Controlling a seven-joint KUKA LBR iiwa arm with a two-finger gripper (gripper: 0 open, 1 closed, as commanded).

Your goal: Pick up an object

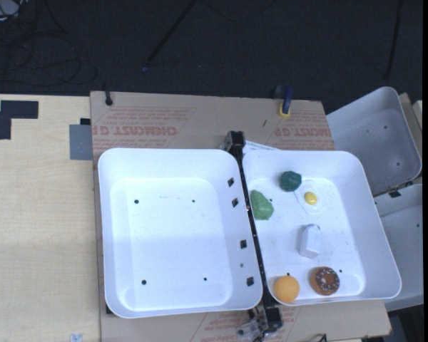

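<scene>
We view the bench from above, with two shallow white bins side by side: the left bin [114,191] and the right bin [371,212], which holds every candidate object. In the right bin we find a dark green lump [290,181] near the far wall, a light green lump [260,206] close against the divider between the bins, a white piece with a yellow centre [311,199] resembling a fried egg, a pale grey block [309,240] near the middle, an orange ball [286,288] at the near edge, and a brown sprinkled doughnut [326,281] just beside the ball. All six rest on the bin floor, apart from one another. We judge the task not yet begun: nothing is lifted, and the whole approach, grasp and raise remain. The state of the gripper we cannot tell.
</scene>
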